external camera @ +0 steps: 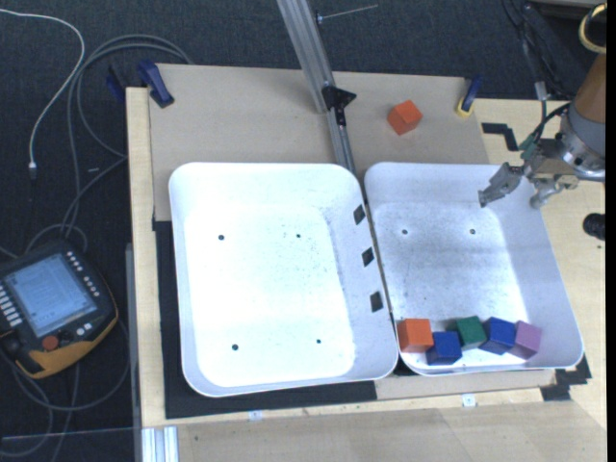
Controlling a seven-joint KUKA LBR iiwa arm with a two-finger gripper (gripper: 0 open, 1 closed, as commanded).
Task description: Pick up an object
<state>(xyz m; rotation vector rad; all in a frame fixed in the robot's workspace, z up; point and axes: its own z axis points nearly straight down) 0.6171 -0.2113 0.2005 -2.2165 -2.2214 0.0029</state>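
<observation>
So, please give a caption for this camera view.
Open gripper above right bin; five blocks at its near edge.

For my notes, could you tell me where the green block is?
The green block lies along the right bin's near wall, between two blue blocks.

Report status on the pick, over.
Tool open, holding nothing, above the right bin's far right corner. Blocks bunched along that bin's near edge, untouched. One orange block out on the bench. Nothing between the tool and the blocks.
</observation>
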